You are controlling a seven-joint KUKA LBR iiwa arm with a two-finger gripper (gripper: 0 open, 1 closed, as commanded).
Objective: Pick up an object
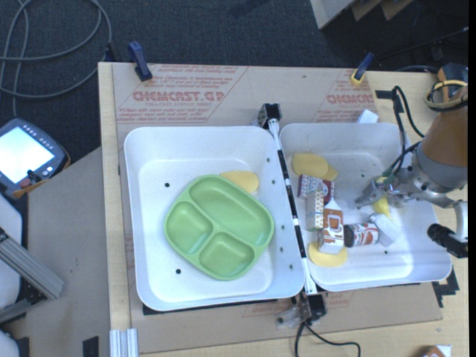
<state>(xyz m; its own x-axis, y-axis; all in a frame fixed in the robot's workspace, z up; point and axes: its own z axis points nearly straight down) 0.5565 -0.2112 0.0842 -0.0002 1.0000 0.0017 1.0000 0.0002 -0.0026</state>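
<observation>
1. The arm [445, 151] enters at the right edge, claw [374, 193] low in the right bin [416, 270]; its grip state is unreadable.
2. Wrist and cables hide the claw's tip.
3. A small bottle [362, 235] lies below it, long axis left-right, beside a carton [330, 225].
4. A green divided plate [219, 227] fills the left bin [149, 222].
</observation>
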